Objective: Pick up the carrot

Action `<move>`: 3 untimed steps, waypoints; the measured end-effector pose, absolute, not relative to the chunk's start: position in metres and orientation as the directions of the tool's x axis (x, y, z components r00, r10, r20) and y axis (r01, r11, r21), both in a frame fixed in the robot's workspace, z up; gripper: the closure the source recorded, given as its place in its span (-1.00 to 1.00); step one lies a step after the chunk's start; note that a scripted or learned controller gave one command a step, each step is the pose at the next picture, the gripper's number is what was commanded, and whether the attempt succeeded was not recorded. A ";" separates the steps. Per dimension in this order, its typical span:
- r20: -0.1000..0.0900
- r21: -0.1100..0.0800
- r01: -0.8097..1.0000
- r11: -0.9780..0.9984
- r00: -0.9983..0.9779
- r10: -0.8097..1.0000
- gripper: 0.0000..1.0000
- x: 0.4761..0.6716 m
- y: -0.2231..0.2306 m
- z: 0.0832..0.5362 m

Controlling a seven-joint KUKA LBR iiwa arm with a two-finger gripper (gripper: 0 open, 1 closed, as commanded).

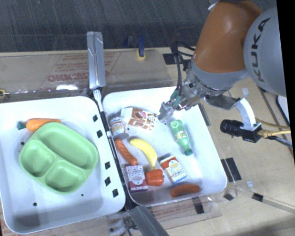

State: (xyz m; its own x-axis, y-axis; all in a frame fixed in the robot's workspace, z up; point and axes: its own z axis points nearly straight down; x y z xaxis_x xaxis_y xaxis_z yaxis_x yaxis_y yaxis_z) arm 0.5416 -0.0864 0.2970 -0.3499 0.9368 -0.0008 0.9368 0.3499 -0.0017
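The carrot (41, 122), orange with a green stub at its left end, lies in the left bin (12, 209) near the far wall, touching the upper rim of a green divided plate (58, 156). My gripper (166, 111) hangs over the far part of the right bin (211, 160), just right of a printed snack packet (142, 117) and above a green bottle (181, 136). It is well to the right of the carrot, across the wall between the bins. The wrist hides much of the gripper.
The right bin also holds a small jar (117, 125), a banana (145, 150), a sausage (125, 151), a red carton (135, 177), a red pepper (155, 177), an orange can (173, 169) and another sausage (185, 190). A metal bar (95, 57) stands behind the divider.
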 end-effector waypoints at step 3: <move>0.000 -0.003 0.972 0.235 -0.235 0.972 -1.00 0.534 -0.050 0.292</move>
State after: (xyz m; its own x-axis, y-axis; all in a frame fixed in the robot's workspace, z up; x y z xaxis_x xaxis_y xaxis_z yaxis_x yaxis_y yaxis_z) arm 0.5340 -0.0497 0.2916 -0.2347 0.9721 0.0002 0.9721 0.2347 -0.0026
